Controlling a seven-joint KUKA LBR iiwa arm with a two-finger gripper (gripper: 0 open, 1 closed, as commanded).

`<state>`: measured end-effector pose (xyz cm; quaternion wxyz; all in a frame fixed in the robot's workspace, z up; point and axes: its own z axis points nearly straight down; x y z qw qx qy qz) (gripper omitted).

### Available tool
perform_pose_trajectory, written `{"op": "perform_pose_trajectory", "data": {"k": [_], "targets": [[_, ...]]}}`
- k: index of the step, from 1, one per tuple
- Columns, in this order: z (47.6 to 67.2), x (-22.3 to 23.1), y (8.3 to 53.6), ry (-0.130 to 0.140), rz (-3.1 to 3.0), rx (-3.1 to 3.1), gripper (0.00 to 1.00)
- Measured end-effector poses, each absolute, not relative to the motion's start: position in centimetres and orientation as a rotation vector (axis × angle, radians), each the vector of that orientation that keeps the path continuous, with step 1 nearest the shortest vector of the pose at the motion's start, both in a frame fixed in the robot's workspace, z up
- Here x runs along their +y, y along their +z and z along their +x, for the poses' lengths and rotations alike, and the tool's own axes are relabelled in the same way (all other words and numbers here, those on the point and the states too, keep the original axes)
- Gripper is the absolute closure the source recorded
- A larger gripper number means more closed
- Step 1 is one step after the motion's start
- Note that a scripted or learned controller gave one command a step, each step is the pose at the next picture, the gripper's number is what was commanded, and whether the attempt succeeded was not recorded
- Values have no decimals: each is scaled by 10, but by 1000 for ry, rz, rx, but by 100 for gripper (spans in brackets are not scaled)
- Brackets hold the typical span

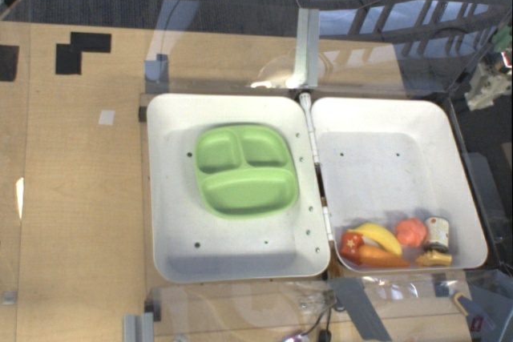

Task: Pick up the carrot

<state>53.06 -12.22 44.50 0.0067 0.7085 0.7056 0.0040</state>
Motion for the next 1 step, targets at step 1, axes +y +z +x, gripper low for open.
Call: {"op": "perform_pose_trajectory", "data": {"k": [1], "targets": [[548, -20, 435, 6, 2397, 2026, 100]]}}
